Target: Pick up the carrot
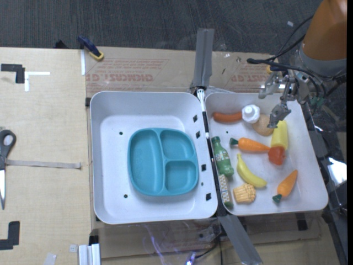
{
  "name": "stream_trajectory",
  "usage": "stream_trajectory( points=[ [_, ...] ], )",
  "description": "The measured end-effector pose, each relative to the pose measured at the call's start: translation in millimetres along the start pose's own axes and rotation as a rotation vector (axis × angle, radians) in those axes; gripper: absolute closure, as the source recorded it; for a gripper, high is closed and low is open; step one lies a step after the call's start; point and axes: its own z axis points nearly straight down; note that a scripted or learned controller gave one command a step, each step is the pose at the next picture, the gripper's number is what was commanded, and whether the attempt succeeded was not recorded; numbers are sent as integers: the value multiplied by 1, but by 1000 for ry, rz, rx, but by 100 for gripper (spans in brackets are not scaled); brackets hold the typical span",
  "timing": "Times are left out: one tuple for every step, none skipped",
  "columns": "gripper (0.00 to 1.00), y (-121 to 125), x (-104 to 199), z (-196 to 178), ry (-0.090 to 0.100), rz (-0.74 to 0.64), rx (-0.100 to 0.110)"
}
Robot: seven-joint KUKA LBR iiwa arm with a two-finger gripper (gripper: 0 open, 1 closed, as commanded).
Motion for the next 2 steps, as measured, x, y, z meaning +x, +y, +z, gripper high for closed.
stream_trajectory(
  points=[
    [0,35,49,116,-1,40,0],
    [0,48,80,116,-1,107,-1]
  ],
)
